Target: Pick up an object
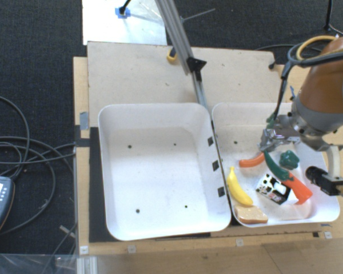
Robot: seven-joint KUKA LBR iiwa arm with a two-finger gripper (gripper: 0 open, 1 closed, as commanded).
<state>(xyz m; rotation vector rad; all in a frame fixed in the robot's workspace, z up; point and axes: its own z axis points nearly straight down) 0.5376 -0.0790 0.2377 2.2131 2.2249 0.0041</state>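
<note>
I hang over the right bin (331, 213), where every pickable thing is crowded; whether my fingers (270, 144) are apart or together I cannot tell. Just below them lies the orange sausage-shaped toy (251, 161), the likeliest target, with the banana (238, 188) farther below and left.
</note>
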